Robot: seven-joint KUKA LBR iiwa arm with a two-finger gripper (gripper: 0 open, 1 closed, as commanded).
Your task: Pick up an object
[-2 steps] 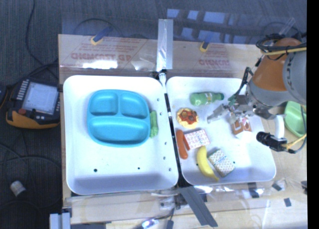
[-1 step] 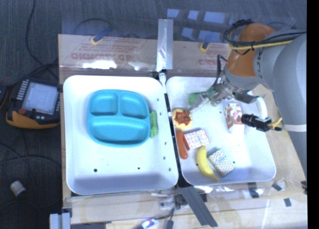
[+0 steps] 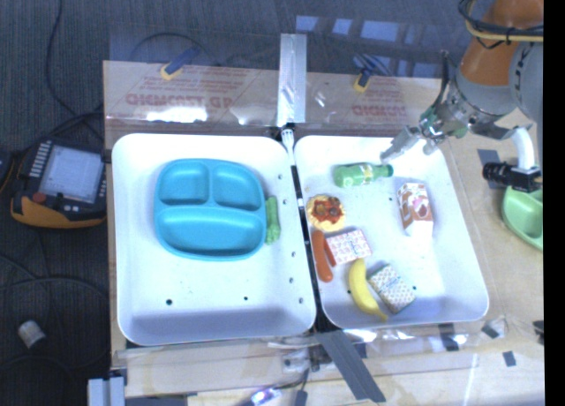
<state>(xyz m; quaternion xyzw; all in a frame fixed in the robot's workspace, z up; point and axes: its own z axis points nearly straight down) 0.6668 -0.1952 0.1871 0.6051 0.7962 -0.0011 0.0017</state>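
Note:
My gripper (image 3: 413,147) hovers over the far edge of the right bin (image 3: 468,254), open, with nothing between its fingers. One finger (image 3: 395,146) points down-left toward the cap end of a green bottle (image 3: 360,173) lying on its side just below it. A red and white packet (image 3: 415,206) lies to the right of the bottle. Nearer the middle sit a small toy pizza (image 3: 326,210), an orange sausage (image 3: 322,257), a pink-checked square block (image 3: 348,244), a yellow banana (image 3: 361,289) and a checkered packet (image 3: 392,288).
The left bin (image 3: 141,298) holds a blue divided plate (image 3: 210,206) with a green pod (image 3: 272,219) beside its right edge. A green object (image 3: 524,210) rests on the bench right of the bins. A handheld pendant (image 3: 57,182) lies on the floor at left.

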